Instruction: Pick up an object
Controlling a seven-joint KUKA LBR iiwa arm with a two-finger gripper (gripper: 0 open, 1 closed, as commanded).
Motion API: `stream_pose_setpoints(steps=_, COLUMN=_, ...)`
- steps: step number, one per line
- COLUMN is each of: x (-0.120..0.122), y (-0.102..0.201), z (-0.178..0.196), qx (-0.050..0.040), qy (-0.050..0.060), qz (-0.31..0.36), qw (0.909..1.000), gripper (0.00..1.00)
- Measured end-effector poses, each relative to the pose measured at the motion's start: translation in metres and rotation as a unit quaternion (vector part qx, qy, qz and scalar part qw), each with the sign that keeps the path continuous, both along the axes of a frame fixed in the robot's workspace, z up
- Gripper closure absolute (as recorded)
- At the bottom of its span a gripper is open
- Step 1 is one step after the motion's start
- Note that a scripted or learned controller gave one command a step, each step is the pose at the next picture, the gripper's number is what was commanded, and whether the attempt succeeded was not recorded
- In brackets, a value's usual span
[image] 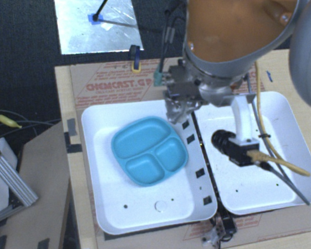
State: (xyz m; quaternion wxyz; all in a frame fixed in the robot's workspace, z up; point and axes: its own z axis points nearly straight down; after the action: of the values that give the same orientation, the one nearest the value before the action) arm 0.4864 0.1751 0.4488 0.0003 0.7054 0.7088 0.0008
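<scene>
Nearest the camera, the floor of the left bin [126, 211] is bare white, and the right bin [275, 191] lies beside it, the two touching along a shared middle wall. That makes two bins.

Further in, at the middle of the left bin, lies one blue divided plate [147, 150]. It rests flat and has three compartments, one large on the far side and two smaller on the near side. It is the one candidate for the task counted here.

Just beyond the plate's far right corner hangs the single gripper [177, 112], low over the bin and close to the middle wall. Whether it is open or closed cannot be told from this angle, and nothing is seen held in it.

The step in hand looks like the approach, with the grasp not yet made. The next move probably calls for catching the plate's raised rim, since a flat, wide plate offers little else to pinch.

Farthest off, one cardboard sheet [112, 84] lies under the bins, and one silvery sheet [85, 23] lies beyond it.
</scene>
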Motion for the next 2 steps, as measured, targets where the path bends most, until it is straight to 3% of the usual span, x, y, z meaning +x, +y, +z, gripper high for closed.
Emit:
stream_pose_setpoints(steps=1, x=0.000, y=-0.043, z=0.086, qx=0.0013, qy=-0.005, qz=-0.004, qw=1.0000, gripper=1.00)
stream_pose_setpoints(steps=2, x=0.000, y=-0.037, z=0.005, qx=-0.0011, qy=0.003, qz=-0.002, qw=1.0000, gripper=1.00)
